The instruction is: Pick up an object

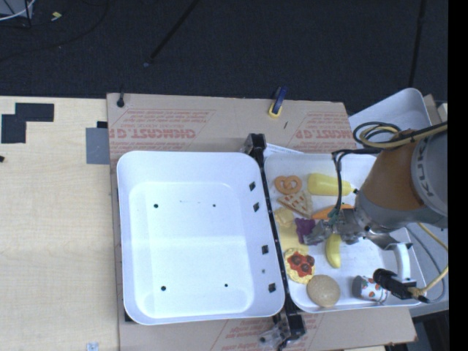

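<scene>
Camera view looks down on a bench with two shallow white bins side by side on a sheet of cardboard [219,126]. The left bin [131,189] is the larger in the picture. The right bin [292,156] carries a clutter of small toy foods.

Near the right bin's far left corner lies a pretzel [287,184], with a waffle-like wedge [297,202] just beside it toward the near edge. A yellow corn cob [328,185] lies along the far part of the bin, next to the pretzel. Against the left wall sit pale yellow cheese pieces [285,218], and toward the near left corner a small pizza [299,265] with red toppings. A tan round bun [322,291] rests at the near edge, just beside the pizza. A purple lump [305,230] lies in the middle of the bin, with an orange carrot-like piece [324,213] just beyond it and a banana [333,251] just beside it, pointing toward the near edge. A small white cup with red spots [368,289] sits near the near right corner.

The grey arm with its orange band [391,181] reaches in from the right, and the gripper [338,227] is low over the middle of the right bin, close to the purple lump and the top of the banana. Whether it is open or closed cannot be told, nor whether it touches anything.

A blue and yellow clip [276,102] stands on the far edge of the cardboard.
</scene>
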`<state>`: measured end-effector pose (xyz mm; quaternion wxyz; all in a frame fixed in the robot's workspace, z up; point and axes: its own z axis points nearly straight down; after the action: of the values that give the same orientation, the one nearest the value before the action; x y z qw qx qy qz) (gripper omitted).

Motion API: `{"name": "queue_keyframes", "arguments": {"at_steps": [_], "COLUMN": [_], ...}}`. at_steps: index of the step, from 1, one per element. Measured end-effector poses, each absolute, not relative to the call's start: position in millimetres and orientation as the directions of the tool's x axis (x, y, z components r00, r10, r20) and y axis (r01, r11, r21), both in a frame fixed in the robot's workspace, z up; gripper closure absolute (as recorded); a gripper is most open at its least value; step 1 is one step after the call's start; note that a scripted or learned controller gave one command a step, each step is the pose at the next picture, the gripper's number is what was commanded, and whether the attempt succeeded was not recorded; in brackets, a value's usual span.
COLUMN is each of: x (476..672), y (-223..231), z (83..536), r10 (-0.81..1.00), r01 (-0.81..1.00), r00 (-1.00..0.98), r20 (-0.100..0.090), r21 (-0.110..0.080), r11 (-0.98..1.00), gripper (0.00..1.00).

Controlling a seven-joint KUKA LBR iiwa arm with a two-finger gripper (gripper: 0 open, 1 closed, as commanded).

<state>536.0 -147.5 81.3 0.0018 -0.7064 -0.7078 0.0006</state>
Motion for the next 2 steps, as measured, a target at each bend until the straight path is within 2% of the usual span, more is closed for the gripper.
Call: {"name": "queue_keyframes", "arguments": {"at_steps": [1,2], "x": [537.3,562.4], "y": [-150.9,-96.6], "z": [99.4,116.2], "r10": [1.0,1.0], "r01": [1.0,1.0], "r00": [0.005,-0.005], "r20": [0.003,0.002], "r21": [-0.001,-0.001], "r11": [-0.005,0.005], "gripper": [1.0,1.0]}}
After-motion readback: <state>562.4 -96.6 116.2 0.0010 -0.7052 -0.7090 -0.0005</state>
